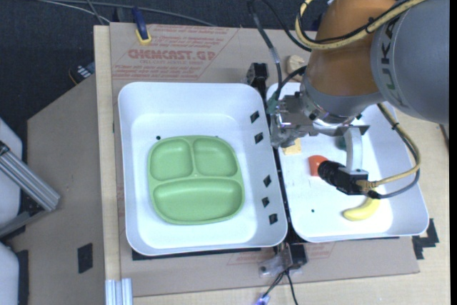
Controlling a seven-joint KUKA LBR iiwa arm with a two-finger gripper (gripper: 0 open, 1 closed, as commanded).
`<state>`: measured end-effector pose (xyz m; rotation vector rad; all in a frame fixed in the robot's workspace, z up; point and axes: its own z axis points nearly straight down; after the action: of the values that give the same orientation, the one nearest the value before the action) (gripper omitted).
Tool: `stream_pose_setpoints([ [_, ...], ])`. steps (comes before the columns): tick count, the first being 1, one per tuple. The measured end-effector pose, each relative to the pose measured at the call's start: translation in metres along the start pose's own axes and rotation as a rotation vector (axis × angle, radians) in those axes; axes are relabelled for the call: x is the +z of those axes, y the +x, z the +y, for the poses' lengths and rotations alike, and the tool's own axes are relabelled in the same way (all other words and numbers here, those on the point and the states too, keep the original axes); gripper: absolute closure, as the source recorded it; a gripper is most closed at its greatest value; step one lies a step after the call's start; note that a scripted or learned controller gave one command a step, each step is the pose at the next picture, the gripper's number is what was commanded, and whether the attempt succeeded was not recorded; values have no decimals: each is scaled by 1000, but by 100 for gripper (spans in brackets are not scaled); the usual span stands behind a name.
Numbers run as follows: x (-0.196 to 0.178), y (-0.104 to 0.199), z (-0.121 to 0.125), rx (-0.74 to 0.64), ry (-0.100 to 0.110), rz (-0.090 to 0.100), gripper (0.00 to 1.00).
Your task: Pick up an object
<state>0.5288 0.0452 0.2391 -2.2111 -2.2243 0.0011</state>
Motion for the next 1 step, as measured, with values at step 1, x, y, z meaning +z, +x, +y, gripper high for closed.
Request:
stream_pose_setpoints([
  [1, 18, 46, -36, 1, 3, -1, 100],
])
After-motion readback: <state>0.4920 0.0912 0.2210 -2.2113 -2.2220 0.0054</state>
